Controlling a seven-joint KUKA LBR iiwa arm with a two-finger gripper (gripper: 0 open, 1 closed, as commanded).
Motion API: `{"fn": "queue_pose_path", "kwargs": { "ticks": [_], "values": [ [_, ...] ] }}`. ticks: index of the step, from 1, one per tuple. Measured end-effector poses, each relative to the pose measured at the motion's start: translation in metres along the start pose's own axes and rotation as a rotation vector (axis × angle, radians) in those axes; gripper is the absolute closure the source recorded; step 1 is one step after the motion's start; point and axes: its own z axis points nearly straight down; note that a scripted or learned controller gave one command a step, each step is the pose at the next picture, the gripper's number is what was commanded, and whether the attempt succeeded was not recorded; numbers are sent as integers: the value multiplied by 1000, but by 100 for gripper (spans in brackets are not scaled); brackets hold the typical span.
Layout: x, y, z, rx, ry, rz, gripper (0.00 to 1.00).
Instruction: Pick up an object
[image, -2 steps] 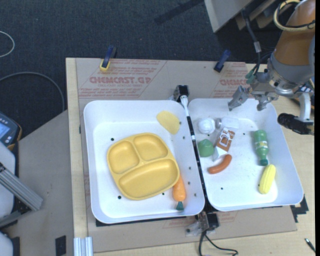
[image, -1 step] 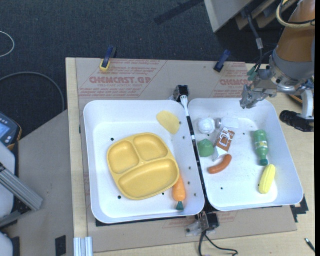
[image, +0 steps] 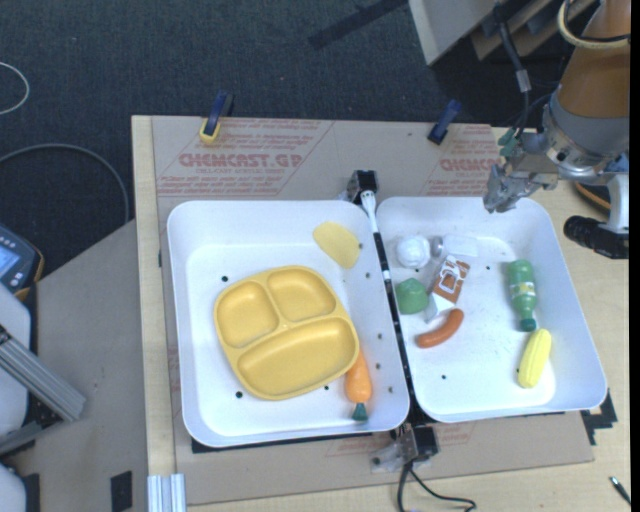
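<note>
Cardboard sheeting is seen over the counter (image: 300, 150), and two white bins are set on it side by side. The right bin (image: 570, 380) is taken as the landmark. Above its far right corner the pincer (image: 503, 196) is held, carried by the grey arm with the orange band; whether it is apart or together cannot be told, and nothing is seen clamped in it. Inside that bin, a green bottle (image: 521, 292) is laid near the right wall, with a yellow corn cob (image: 534, 358) just in front of it. Toward the left wall a white ball (image: 411, 250), a green block (image: 411, 296), an orange-and-white packet (image: 452, 281) and a sausage (image: 440, 328) are clustered. To its left, the left bin (image: 190, 300) is occupied by a yellow divided tray (image: 288, 330), a carrot (image: 359, 384) and a pale yellow chip (image: 337, 243).
</note>
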Motion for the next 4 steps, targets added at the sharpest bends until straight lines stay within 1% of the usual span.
{"fn": "queue_pose_path", "kwargs": {
  "ticks": [4],
  "values": [
    [0,3,-42,-14,-6,-4,100]
  ]
}}
